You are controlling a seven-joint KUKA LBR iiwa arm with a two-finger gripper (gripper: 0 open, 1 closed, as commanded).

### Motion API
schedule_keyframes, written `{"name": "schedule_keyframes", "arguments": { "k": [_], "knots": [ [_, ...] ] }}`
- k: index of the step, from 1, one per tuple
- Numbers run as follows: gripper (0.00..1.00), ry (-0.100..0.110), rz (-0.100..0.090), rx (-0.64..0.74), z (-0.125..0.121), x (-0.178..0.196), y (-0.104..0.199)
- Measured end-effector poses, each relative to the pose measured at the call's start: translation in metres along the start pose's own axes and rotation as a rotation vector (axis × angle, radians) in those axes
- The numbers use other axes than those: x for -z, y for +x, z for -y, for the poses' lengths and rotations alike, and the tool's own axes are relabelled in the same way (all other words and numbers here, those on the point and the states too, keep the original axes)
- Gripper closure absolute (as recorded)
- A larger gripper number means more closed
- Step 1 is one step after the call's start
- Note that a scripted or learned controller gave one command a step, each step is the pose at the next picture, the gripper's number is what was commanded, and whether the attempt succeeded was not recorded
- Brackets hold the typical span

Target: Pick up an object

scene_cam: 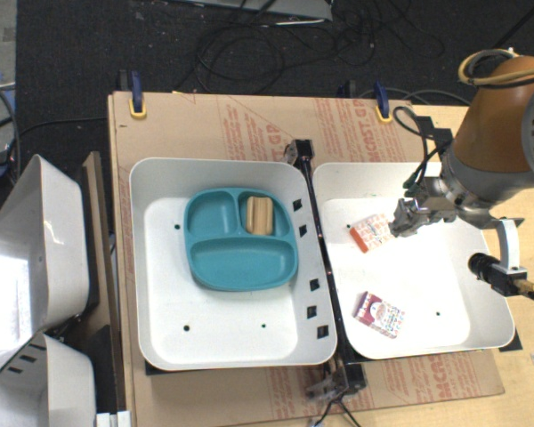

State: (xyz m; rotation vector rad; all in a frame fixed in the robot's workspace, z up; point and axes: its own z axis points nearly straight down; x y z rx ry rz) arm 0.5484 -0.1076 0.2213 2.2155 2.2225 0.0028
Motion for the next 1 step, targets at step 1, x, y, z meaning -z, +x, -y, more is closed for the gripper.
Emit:
{"name": "schedule_keyframes", "arguments": {
  "k": [1],
  "knots": [
    [1.00,0.003,-0.001,-0.001,-0.0005,0.0043,0.0001]
  ]
}}
